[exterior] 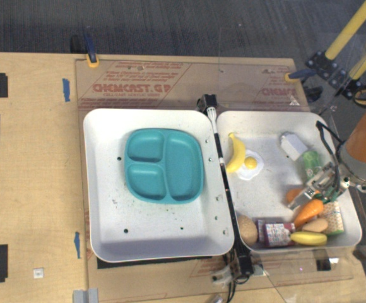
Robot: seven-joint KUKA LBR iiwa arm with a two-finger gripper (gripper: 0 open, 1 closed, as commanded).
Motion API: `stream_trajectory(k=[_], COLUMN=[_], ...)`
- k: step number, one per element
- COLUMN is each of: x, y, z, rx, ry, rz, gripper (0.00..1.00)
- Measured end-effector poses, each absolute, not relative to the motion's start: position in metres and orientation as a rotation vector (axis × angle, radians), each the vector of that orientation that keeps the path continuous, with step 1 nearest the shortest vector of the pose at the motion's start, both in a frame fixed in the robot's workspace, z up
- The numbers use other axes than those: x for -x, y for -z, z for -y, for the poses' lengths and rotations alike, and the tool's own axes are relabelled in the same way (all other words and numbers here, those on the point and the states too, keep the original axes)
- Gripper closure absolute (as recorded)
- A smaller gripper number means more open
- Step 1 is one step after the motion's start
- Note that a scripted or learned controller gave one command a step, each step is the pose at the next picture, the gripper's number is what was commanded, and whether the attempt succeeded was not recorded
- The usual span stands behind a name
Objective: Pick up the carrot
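Where the right bin [268,137] crowds toward its near right corner, the carrot [309,211] lies slanted, thick end up-right under the pincer [322,185], whose grip state cannot be told. A yellow banana [309,238], a dark packet [275,232] and a green bottle [310,163] hem it in; open floor lies leftward.

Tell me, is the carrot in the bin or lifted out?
In the bin: the carrot lies among other items in the right bin, below the claw.
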State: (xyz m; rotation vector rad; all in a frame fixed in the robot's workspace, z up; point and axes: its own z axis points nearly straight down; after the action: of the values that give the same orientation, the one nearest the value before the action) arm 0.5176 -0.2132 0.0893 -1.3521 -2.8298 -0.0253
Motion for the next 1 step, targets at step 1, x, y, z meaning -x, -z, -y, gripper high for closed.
stream_trajectory(k=[1], x=[-0.5226], y=[-0.1016], z=[0.2162], rx=[1.367], ry=[0.022], rz=[2.851], gripper=[1.00])
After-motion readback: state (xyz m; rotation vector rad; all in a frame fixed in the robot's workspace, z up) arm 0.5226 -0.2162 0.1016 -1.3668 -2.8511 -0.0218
